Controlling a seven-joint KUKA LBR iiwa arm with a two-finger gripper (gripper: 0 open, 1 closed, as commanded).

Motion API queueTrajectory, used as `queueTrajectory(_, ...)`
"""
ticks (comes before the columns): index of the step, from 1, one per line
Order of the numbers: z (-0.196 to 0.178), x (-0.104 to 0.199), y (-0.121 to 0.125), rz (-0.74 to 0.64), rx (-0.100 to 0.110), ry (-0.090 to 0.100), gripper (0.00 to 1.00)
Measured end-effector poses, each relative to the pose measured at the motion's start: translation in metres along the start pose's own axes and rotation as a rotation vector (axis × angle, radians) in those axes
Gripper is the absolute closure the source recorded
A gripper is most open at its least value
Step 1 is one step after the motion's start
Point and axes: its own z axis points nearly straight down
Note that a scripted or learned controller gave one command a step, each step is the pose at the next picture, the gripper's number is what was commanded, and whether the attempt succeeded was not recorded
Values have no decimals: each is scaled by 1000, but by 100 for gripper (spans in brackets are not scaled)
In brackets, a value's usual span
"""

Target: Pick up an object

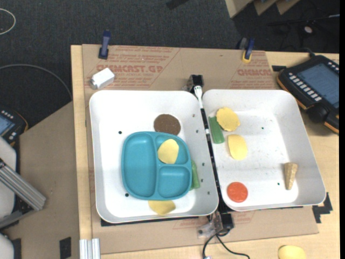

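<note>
My pincer is out of this picture, so I cannot tell how it stands. Below me the desk (135,72) carries two shallow white bins side by side. The left bin (105,144) holds a teal divided tray (143,169), and a yellow chip (168,151) lies in the tray's upper right compartment. A brown round disc (167,124) sits just above the tray, touching its upper rim or very near it. A second yellow piece (161,206) pokes out from under the tray's lower edge, and a thin green strip (194,174) runs along the tray's right side.

The right bin (280,117) holds five things. A yellow chip (228,119) overlaps the top of a green stick (216,132) near the bin's left wall. Just below them lies another yellow piece (237,147). A red-orange disc (237,191) rests near the lower left corner, and a tan cone (290,175) lies near the right wall, well apart from the rest.

On the desk's upper left a small white block (102,78) lies beside the left bin.
</note>
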Motion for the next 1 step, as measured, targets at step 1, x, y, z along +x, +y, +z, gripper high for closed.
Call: queueTrajectory(1,-76,-1,0,-2,-22,-10,100)
